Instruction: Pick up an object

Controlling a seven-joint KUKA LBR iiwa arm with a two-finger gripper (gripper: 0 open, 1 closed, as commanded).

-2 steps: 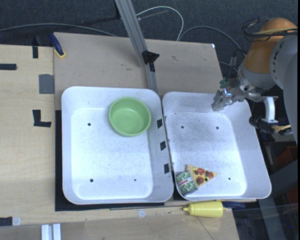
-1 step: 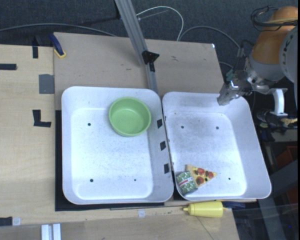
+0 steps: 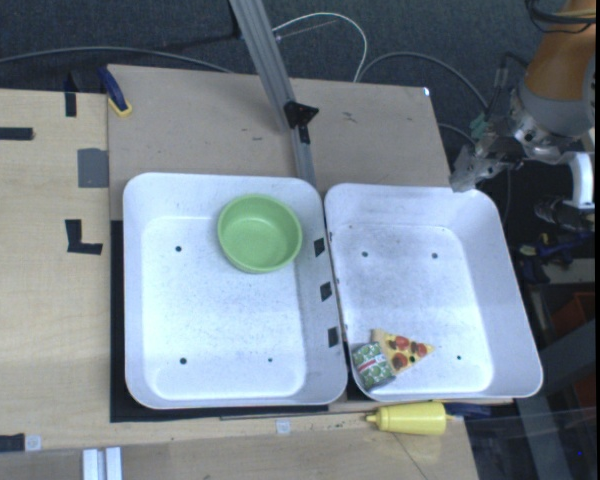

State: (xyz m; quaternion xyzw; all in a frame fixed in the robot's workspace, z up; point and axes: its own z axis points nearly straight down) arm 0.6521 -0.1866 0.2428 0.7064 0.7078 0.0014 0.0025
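A green bowl (image 3: 260, 232) sits in the left bin (image 3: 155, 298), near its far right corner. In the right bin (image 3: 480, 268), a toy pizza slice (image 3: 403, 350) lies by the near edge, and a small green patterned packet (image 3: 372, 365) leans in the near left corner beside it. A yellow mustard bottle (image 3: 412, 419) lies on the bench just outside the right bin's near rim. My gripper (image 3: 467, 171) hangs at the right bin's far right corner, outside the rim and away from all the objects.
A grey metal pole (image 3: 270, 63) slants down from the top to the gap between the bins. Cables loop across the bench behind the bins. Black tape marks and a blue-yellow clamp (image 3: 115, 93) are on the wood at left.
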